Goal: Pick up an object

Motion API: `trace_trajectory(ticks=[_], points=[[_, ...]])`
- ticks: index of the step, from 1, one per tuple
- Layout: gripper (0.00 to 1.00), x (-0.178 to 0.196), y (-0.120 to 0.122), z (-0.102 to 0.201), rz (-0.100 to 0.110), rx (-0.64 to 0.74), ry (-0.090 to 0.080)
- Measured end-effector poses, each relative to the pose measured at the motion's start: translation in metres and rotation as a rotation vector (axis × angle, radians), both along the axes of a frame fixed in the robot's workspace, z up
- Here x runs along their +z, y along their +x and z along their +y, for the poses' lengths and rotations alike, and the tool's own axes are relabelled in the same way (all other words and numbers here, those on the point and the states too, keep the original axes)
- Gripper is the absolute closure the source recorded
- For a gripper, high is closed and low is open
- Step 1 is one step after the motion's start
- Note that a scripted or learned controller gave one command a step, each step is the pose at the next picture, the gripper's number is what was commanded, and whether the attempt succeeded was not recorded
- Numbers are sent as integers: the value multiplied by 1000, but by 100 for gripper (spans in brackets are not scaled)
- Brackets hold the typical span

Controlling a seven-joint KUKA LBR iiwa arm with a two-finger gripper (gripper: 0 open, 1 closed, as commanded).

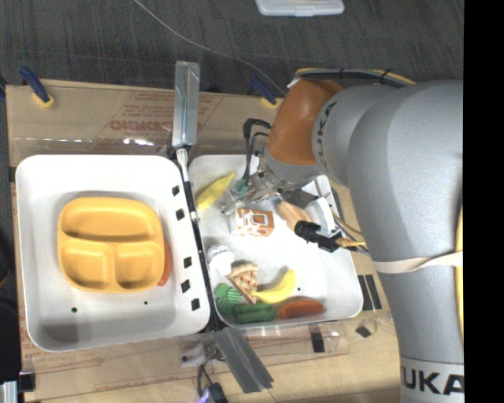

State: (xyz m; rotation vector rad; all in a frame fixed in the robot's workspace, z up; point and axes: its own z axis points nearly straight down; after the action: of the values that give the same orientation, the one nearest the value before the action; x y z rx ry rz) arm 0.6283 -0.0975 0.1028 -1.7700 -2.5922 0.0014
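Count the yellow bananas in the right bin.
2. One banana lies at the bin's upper left corner, near the divider. The other banana lies near the bottom edge, above the red item. The arm may hide more.

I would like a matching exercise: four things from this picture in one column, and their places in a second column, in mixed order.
Things:
1. yellow tray
2. gripper
3. banana
4. clear lid

Places:
A. near the front of the right bin, beside a red sausage
B. low over the back of the right bin
C. on the floor beyond the bench
D. in the left bin

Pairs: 1-D, 2-B, 3-A, 4-C
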Motion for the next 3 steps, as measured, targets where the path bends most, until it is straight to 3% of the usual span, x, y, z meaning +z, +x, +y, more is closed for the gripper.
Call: trace_trajectory(ticks=[1,2,3], points=[[0,0,0,0,1,0,0],[0,-16,21,-10,34,156,6],[0,26,29,-22,-4,-212,-2]])
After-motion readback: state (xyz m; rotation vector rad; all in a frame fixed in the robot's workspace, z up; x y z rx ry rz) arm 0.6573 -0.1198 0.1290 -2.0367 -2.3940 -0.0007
